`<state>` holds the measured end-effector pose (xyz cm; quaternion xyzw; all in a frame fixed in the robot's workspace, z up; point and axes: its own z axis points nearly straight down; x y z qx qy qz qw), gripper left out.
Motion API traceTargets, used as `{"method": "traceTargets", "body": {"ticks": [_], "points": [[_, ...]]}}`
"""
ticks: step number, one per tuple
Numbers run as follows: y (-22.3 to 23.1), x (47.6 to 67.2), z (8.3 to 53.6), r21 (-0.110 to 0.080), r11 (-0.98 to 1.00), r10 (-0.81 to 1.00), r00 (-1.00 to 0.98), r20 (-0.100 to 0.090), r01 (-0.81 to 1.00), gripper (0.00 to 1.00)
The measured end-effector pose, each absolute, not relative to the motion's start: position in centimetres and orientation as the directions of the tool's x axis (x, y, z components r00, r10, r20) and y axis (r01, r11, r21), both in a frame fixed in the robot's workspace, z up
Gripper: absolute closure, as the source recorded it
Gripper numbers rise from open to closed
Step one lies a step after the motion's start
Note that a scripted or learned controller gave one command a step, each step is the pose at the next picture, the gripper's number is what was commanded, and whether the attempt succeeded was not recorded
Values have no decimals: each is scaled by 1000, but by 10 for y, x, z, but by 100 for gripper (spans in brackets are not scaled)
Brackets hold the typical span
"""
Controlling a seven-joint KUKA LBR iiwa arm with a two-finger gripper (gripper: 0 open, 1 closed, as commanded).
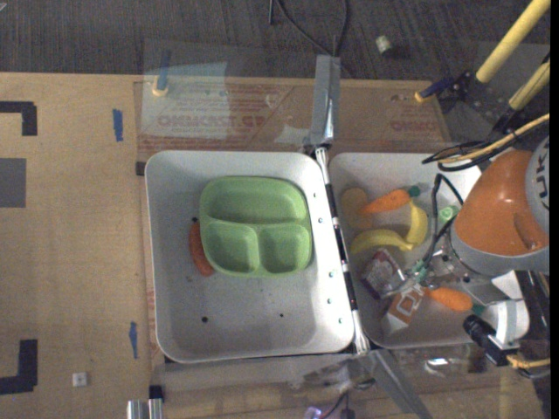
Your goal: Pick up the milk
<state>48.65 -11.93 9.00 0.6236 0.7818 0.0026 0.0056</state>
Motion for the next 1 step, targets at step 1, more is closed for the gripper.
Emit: {"method": "traceTargets", "body": {"ticks": [1], "points": [[-120, 488, 98, 15, 220, 975, -220, -7, 975, 100]]}}
